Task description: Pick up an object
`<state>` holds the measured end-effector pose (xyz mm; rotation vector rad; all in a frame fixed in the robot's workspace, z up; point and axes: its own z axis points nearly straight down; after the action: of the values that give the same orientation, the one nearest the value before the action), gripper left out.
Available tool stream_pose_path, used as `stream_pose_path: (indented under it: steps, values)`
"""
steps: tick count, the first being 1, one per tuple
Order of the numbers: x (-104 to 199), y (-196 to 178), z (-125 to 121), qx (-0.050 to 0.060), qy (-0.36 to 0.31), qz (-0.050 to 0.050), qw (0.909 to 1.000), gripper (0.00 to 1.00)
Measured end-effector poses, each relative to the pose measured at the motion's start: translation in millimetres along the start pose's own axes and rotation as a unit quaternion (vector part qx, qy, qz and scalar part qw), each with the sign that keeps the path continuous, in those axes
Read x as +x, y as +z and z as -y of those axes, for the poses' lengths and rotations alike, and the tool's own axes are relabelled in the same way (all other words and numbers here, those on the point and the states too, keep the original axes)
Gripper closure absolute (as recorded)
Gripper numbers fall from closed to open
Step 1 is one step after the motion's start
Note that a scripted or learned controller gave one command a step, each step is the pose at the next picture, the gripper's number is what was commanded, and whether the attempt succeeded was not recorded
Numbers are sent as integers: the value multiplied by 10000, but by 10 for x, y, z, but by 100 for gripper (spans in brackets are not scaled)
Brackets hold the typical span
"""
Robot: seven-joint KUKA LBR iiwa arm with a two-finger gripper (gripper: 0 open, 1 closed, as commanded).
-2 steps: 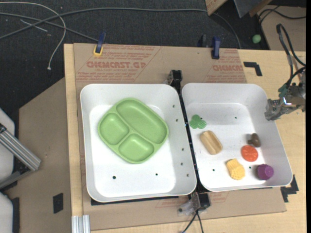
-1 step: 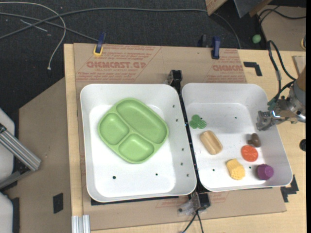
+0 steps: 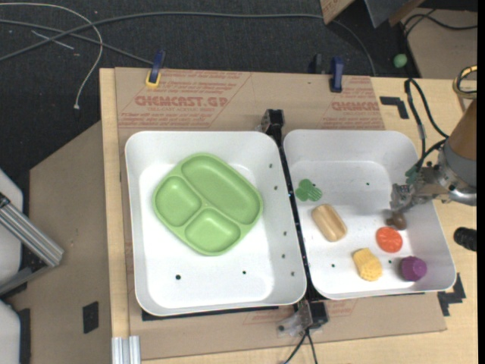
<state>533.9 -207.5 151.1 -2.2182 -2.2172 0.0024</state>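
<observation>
The right bin [image 3: 356,152] holds several small toy foods: a green leafy piece [image 3: 307,191], a tan bread-like roll [image 3: 329,222], an orange round piece [image 3: 389,240], a yellow corn-like piece [image 3: 367,265] and a purple piece [image 3: 412,268]. My gripper [image 3: 396,217] reaches in from the right and hangs low over the bin's right side. It is just above and slightly behind the orange piece, and I see nothing held in it.
The left bin [image 3: 151,279] carries a green divided plate [image 3: 207,203]. A black clamp [image 3: 273,120] sits where the two bins meet at the back. Cables [image 3: 415,112] run along the bench's right side near the arm.
</observation>
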Motion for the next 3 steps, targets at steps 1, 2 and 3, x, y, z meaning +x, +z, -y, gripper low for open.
stream_pose_path:
  steps: [1, 2, 3]
  values:
    - [78, 467, -14, 6, -3, -5, 10000, 0]
    - [67, 324, -30, -28, -1, 7, 10000, 100]
    - [85, -321, -32, -57, -10, 24, 10000, 100]
